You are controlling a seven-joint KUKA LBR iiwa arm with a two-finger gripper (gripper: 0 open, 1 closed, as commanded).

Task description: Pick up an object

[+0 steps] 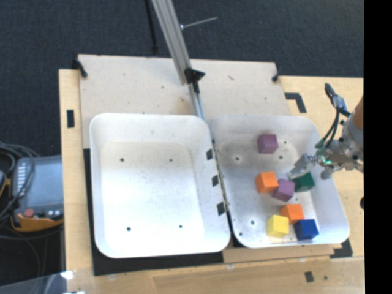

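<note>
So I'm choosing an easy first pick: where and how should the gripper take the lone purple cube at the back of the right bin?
The purple cube stands apart from the other blocks in the right bin, with bare floor all round. Likely best: come straight down from above and close on two opposite side faces, squared to its edges. The gripper now sits nearer the green cube.

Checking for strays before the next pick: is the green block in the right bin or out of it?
In. The green block lies on the right bin floor, inside its right rim, under the gripper.
</note>
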